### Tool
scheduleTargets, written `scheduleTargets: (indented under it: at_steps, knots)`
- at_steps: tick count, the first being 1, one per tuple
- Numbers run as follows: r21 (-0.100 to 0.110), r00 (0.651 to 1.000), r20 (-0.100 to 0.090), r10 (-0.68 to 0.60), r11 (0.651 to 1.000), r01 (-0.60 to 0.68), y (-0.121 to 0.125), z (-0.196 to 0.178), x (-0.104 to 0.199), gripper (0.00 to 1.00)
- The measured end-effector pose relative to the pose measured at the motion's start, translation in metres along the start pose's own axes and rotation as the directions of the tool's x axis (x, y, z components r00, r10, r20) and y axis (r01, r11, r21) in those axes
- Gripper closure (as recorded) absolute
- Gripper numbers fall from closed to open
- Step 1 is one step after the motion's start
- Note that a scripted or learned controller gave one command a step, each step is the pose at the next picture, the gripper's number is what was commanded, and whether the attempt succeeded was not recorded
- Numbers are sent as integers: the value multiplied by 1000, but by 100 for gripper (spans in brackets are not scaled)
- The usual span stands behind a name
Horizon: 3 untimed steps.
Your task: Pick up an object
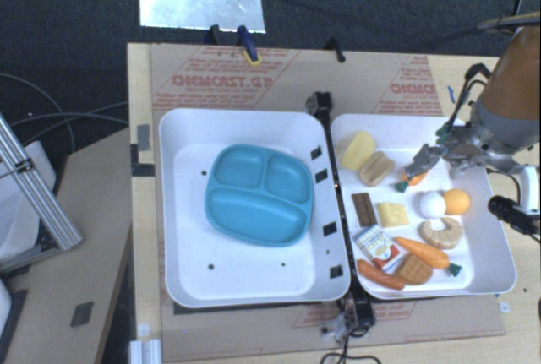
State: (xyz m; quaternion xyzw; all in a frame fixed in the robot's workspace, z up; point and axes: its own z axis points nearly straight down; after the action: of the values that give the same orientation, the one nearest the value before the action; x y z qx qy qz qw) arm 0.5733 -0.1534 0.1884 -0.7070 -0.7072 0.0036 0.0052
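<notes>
Two shallow white plastic bins sit side by side on the tabletop (211,71). The left bin (182,185), mid-frame, holds one teal plastic divided plate (259,194). The right bin (499,257) holds the food toys, one of each as far as I can count: a pale yellow rounded block (357,149), a tan bread-like roll (377,168), a brown chocolate bar (363,209), a yellow cheese square (392,214), a white egg (433,204), an orange ball (456,201), a beige doughnut-like ring (443,232), a long orange carrot with green tip (428,253), a brown waffle-like cookie (415,269), a red sausage (379,275), and a small red-and-white printed carton (376,244).

The grey hand (416,168) reaches in from the right edge, its two fingers set slightly apart over the upper middle of the right bin. A small orange-and-green piece (411,180) lies right at the fingertips; whether it is pinched or merely touched, I cannot tell.
</notes>
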Motion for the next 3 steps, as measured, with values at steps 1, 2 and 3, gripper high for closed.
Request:
scheduleTargets:
  at_steps: [1, 2, 3]
  knots:
    - [-14, 1000, 2, -3, 1000, 3, 3, -8, 0, 0]
    - [-12, 1000, 2, -2, 1000, 2, -1, 52, 0, 0]
    - [-10, 1000, 1, -1, 1000, 1, 0, 104, 0, 0]
